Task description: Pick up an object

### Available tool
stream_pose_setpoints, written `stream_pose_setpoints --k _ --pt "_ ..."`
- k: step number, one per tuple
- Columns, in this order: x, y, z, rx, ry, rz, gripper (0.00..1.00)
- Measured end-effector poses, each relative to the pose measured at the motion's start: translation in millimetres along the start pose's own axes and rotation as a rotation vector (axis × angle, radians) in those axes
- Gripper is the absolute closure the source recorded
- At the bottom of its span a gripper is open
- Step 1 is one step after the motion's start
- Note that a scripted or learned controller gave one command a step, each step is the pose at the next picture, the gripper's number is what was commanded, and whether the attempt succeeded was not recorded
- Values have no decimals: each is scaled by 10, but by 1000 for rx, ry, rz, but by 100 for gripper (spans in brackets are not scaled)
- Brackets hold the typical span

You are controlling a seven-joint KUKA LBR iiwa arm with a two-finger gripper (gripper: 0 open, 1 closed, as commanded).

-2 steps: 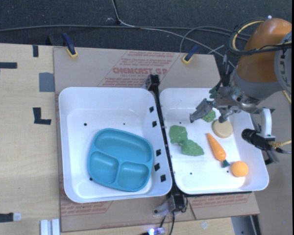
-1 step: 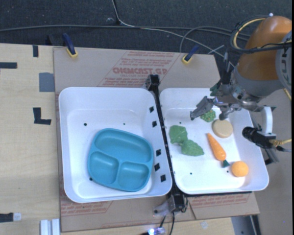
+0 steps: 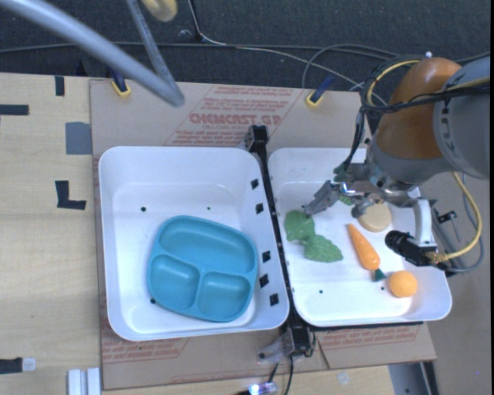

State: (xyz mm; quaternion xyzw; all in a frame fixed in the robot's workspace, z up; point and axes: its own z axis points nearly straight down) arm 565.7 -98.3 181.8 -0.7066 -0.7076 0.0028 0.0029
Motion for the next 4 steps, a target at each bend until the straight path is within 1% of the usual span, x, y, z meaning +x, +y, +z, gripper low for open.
stream_pose_setpoints --k 1,2,3,4 --pt "11 -11 439 -1 0 0 0" --pt "17 -11 965 -7 -1 -1 0" --pt "24 -7 839 -7 0 -1 100" --pt "-56 -35 255 -12 -1 1 100"
